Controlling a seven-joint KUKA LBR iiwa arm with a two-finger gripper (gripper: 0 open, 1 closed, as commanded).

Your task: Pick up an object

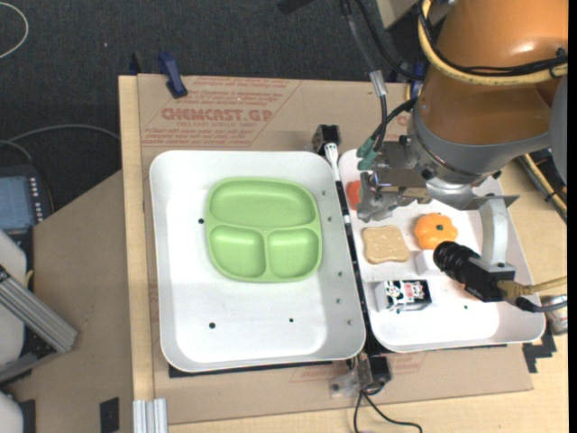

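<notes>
Grey hand, grip impossible to tell, hangs beside a red object in the right bin; approach step, lowering probably comes next.

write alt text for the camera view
The gripper hangs over the right bin, near a toast slice, an orange pumpkin and a small black-and-white pack. The left bin holds a green divided plate.
</notes>
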